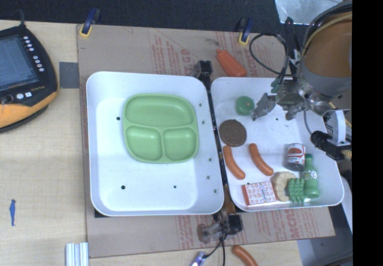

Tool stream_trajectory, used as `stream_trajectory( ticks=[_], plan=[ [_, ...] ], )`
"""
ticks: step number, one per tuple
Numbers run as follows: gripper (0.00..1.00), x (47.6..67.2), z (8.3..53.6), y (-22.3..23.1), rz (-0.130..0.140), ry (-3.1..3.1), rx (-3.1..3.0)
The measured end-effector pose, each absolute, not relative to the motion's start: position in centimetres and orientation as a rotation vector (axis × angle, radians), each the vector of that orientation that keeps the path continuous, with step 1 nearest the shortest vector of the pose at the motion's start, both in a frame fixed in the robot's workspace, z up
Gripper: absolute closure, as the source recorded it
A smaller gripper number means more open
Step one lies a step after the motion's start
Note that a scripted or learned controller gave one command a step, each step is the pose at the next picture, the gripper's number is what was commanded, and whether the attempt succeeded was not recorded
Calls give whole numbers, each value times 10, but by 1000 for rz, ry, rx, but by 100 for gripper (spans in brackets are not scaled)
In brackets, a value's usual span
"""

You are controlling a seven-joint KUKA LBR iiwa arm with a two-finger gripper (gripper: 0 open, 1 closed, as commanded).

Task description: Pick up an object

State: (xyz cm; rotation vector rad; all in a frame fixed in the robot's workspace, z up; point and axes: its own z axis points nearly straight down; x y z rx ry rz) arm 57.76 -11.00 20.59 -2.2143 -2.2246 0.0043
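Observation:
The right bin (pixel 335 199) holds several toy foods. A green ball (pixel 244 105) lies near its back left, with a brown round patty (pixel 232 132) in front of it. Two orange sausages (pixel 233 162) (pixel 261 159) lie mid-bin. A small can (pixel 295 154), a green bottle (pixel 309 178), a pale biscuit (pixel 282 182) and a red-and-white box (pixel 258 193) crowd the front right. My gripper (pixel 276 109) hangs over the back of this bin, just right of the green ball, open with nothing between its fingers.
The left bin (pixel 102 187) holds a green divided plate (pixel 160 127). An orange carrot (pixel 230 64) lies on the cardboard behind the bins, and another sausage (pixel 245 254) lies in front. A teach pendant (pixel 24 79) sits at far left. Cables loop above the gripper.

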Motion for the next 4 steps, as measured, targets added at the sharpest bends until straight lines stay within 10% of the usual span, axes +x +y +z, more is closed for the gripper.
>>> stream_trajectory(
  ticks=[1, 2, 3, 4],
  plan=[
    [0, 563, 91, -158, 8, -2224, -2214],
    [0, 525, 154, -123, 5, -2227, -2211],
    [0, 507, 99, -107, 5, -2226, -2214],
    [100, 508, 109, -108, 7, -2233, -2210]
  ],
)
